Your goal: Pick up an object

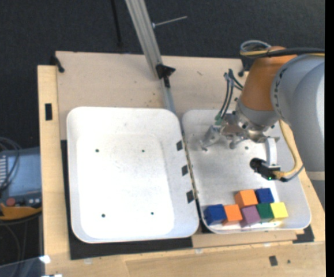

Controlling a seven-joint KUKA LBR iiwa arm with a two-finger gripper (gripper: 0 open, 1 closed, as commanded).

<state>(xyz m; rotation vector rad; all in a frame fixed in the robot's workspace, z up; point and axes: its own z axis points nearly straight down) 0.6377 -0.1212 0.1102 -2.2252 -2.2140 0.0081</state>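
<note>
Over the right bin (213, 154), near its far edge, the claw (223, 136) hangs from the grey arm (299, 108) with its orange band, well apart from the blocks; whether its fingers are spread or pressed together cannot be told, and nothing shows pinched between them. The task's things lie at the near edge of that bin, packed in a tight cluster: a blue block (214, 213) at the left, an orange block (232, 212) touching it, a purple block (250, 214), a green block (265, 210) and a yellow block (279, 210), with a second orange block (247, 197) and a second blue block (264, 195) behind; the left bin (126, 172) sits just beside on the worktop (97, 79). To do the step well, the claw would likely best take an outer block, the blue one at the left or the yellow one, since packed neighbours leave little room for fingers; a straight descent with the fingers straddling free faces looks safest. No brand, label or writing can be read.
</note>
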